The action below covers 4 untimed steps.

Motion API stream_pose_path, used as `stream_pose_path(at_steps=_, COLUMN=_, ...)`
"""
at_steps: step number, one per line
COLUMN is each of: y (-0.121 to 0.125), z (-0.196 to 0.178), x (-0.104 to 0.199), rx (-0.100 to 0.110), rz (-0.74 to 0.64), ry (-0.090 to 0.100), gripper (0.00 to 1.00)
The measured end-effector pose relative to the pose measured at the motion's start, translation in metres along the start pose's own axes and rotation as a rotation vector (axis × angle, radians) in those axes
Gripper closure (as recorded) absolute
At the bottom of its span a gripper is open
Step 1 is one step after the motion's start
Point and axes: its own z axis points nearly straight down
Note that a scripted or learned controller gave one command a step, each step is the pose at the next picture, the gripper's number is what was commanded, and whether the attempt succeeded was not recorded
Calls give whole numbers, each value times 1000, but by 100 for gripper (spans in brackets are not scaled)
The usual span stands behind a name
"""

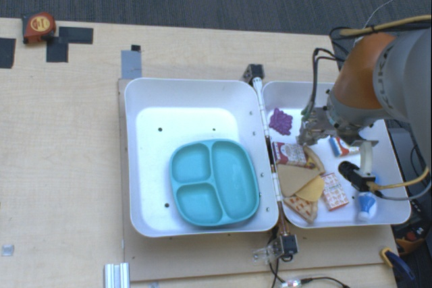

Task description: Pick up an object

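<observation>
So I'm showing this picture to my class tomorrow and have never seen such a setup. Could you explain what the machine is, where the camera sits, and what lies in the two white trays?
The camera is fixed above a wooden bench and looks down at a slant. The big grey shape with the orange band is a robot arm reaching in from the picture's right. Its hand hangs over the right bin; I cannot tell whether it grips anything.

The left bin holds a blue plate with three compartments. The right bin holds a jumble of small things: a purple piece, a red and white packet, a waffle-like toy, a small patterned card and a little blue and white item.

The job is to pick up one object.
</observation>
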Motion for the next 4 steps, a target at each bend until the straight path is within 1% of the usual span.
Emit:
stream_pose_path(at_steps=1, y=0, z=0, x=0, rx=0, rz=0, ry=0, gripper=0)
stream_pose_path(at_steps=2, y=1, z=-11, x=1, rx=-3, rz=-2, ry=1, gripper=100)
stream_pose_path(at_steps=3, y=1, z=-11, x=1, rx=-3, rz=-3, ry=1, gripper=0)
stream_pose_path(at_steps=4, y=-90, z=11, x=-3, rx=3, rz=4, ry=0, gripper=0)
